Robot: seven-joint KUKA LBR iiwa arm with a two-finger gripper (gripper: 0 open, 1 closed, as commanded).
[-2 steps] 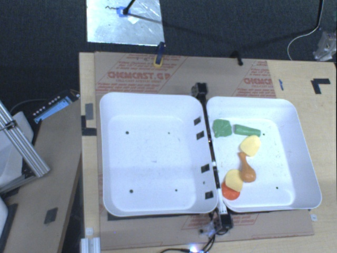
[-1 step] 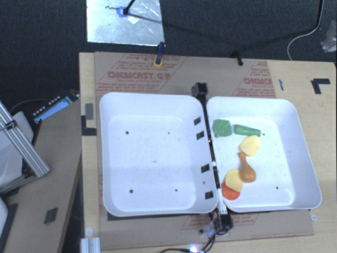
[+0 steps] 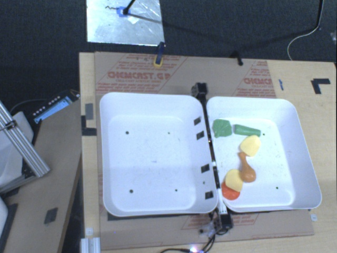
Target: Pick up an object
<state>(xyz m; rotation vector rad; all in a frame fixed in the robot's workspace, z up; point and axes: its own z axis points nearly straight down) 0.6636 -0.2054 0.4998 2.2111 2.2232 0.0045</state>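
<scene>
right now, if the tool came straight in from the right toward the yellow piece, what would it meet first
If low, the right bin's outer wall; above the rim, the way looks free up to the yellow piece.

The pose of the grey arm and its wrist cannot be told at this moment, nor can it be told how the jaws stand.
</scene>
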